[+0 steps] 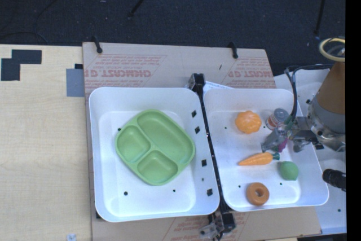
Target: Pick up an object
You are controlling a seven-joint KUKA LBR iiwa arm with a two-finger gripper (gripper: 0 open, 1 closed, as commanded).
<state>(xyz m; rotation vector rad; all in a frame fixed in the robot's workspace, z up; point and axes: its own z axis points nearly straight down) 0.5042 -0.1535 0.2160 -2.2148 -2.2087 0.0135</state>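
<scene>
**A:** Which object would you go for?

**B:** The carrot (pixel 257 160). It lies flat in the right bin (pixel 225 100), tip toward the divider, and the gripper (pixel 277 141) hangs just over its leafy end. It looks like a moulded toy: light, stiff and probably a bit slick, so it should not crush, but a tapered body can squirt out of a pinch.

**A:** So where to take hold?

**B:** Across the thick end, near the green top, with the fingers square to its length. The thin tip gives too little to bite on.

**A:** Is the gripper open right now?

**B:** I cannot tell; the fingertips blur into a small cluttered patch there (there is also a little jar-like thing (pixel 278 118) just behind, hard to make out). Nothing is plainly held between them.

**A:** Room to move?

**B:** Fair. The orange ball (pixel 248 122) sits near, up and left of the carrot; the green lump (pixel 288 170) is just beside its thick end; the doughnut (pixel 258 193) is nearer the front wall. The carrot lies well off the walls, so a straight lift is clear. The left bin (pixel 107 115), with its green tray (pixel 155 147), is out of the way.
</scene>
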